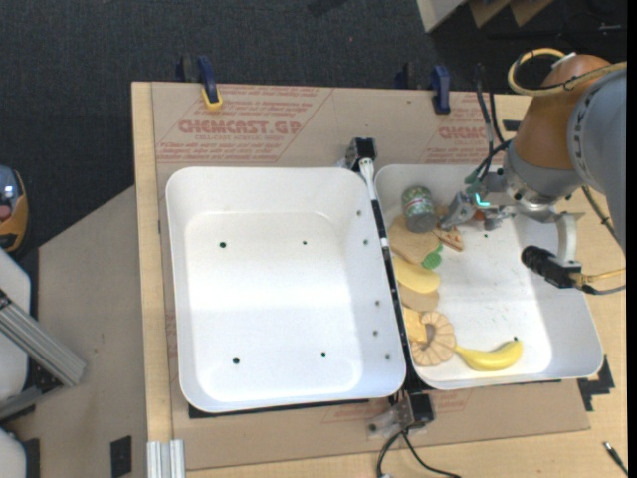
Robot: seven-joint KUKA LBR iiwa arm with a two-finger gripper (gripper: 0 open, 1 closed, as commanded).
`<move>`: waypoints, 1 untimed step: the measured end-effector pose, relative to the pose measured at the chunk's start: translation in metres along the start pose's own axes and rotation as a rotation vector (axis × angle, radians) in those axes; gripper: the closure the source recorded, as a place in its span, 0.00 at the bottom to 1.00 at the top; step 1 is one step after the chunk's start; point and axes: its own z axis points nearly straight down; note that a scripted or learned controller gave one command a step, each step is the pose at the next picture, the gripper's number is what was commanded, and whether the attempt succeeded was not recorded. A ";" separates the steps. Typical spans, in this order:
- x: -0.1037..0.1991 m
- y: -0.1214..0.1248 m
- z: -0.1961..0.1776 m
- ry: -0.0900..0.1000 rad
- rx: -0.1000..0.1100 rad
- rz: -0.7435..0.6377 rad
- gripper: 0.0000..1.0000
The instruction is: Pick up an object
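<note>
The grey arm with its orange band (557, 118) is reaching in from the right and hanging over the upper part of the right-hand shallow white plastic bin (518, 302). Its 2-finger gripper (460, 217) is sitting low near that bin's upper left, and something small, flat and tan-brown (451, 240) is lying right at the fingertips, touching or nearly so. Whether the jaws are clenched on it or released I cannot tell; they are too small and too dark against the wrist.

The things to be picked are all crowding the left side of this bin. A short round tin with a greenish label (418, 204) is lying just left of the gripper, close to the top wall. Below it a flat tan slab, rather like a slice of bread (410, 239), is resting against the divider, with a small bright green piece (432, 260) at its lower edge. Under that is lying a pale yellow rounded lump (417, 281), then a tan ridged ring-shaped piece (431, 335) near the bottom. A yellow plastic banana (489, 356) is curving along the front wall, its dark tip pointing right.

The left-hand shallow white bin (179, 267) is sitting beside it, their walls touching along the middle. Both are resting on a brown cardboard sheet with red lettering (239, 122), held by 2 blue clamps (208, 74) at its far edge.
</note>
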 end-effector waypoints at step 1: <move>0.026 0.025 0.006 -0.002 0.043 0.010 0.00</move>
